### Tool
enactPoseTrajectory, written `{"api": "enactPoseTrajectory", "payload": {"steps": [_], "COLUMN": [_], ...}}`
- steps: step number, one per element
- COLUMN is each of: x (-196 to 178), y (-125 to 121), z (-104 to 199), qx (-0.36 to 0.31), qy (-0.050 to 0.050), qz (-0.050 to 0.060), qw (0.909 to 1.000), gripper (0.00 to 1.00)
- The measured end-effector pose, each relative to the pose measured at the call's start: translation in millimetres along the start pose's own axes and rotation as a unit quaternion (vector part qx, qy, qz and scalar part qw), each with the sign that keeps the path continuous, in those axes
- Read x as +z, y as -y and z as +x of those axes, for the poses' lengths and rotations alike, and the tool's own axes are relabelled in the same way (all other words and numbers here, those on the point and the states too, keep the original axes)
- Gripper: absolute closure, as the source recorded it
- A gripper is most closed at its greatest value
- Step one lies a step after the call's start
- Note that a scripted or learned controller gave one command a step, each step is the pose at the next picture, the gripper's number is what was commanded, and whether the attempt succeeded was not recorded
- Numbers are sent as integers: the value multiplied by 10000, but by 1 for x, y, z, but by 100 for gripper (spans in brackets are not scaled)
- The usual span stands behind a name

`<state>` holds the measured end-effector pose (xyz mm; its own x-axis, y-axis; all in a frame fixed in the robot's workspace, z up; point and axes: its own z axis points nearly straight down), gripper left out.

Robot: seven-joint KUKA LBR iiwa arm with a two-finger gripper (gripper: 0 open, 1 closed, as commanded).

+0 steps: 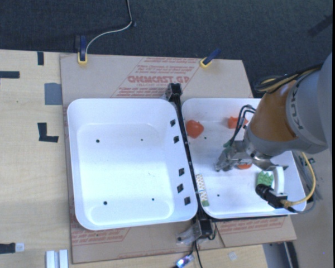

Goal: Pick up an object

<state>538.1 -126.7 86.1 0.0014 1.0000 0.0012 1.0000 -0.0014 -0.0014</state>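
- Nearest to me, at the bottom edge of the view, I see the front rims of the two white bins and the black clips along the divider [182, 172] where they meet.
- The left bin [84, 149] shows me a bare white floor with four small dark dots.
- In the right bin [223, 208], near the front right corner, I make out a small green object [264, 179] just beside a black fitting with a yellow cable on the arm.
- My hand [226, 163] is down inside the right bin, about mid-floor, its tip at or close to the white floor. I cannot tell whether it is released or clenched; the metal parts blur together from here.
- Just to the right of the hand, an orange object [244, 164] peeks out from under the wrist, mostly hidden. I cannot tell whether it touches the hand.
- Farther back, a red-orange object [195, 128] lies near the divider, well apart from the hand.
- Another small orange object [233, 121] lies towards the back of the same bin, beside the arm's orange band [271, 119].
- Beyond the bins, I see brown cardboard [156, 80] with red print under both bins, held by two clamps on the wooden surface [22, 166].
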Motion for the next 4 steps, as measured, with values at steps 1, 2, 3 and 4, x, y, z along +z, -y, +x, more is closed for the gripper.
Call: {"api": "enactPoseTrajectory", "payload": {"steps": [1, 2, 3, 4], "x": [-9, -9, -80, -70], "y": [-3, -2, -67, -133], "z": [-1, -1, -26, -31], "qx": [-16, -14, -17, -29], "qy": [-10, -12, 25, 12], "qz": [15, 18, -52, -30], "qw": [10000, 10000, 10000, 10000], "gripper": [100, 0, 0, 0]}}
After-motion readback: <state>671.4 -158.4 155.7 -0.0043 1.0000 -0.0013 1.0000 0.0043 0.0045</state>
